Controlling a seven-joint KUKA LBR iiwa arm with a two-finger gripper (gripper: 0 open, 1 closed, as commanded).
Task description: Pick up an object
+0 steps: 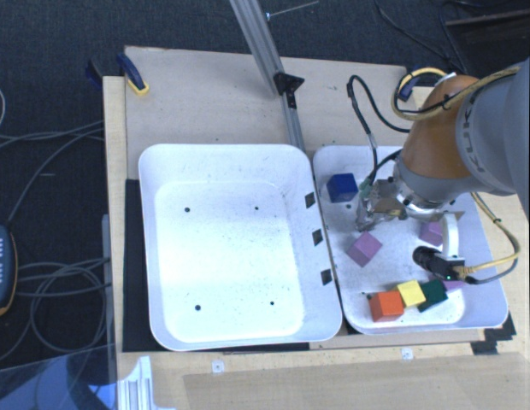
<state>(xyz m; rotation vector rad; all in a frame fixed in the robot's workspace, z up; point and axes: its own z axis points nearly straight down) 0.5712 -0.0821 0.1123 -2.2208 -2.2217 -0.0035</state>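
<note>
Purple is showing twice in the right bin point(496, 301): a larger purple block point(364, 248) is lying near the bin's middle, and a smaller purple block point(432, 231) is sitting further right, partly tucked beside the arm's wrist. The grey arm point(474, 135), with its orange band, is reaching in from the right and hanging over this bin. Its pincer point(368, 214) is pointing down just above the larger purple block, close to it, with nothing visibly caught in it; whether it is released or clenched I cannot tell.

A blue cube point(341, 187) is resting toward the bin's far left corner, just beside the pincer. Along the near edge, an orange block point(385, 305), a yellow block point(411, 294) and a green block point(433, 293) are sitting in a row, touching one another. The left bin point(154, 186) is lying alongside on the table point(205, 84), its rim meeting the right bin's rim.
</note>
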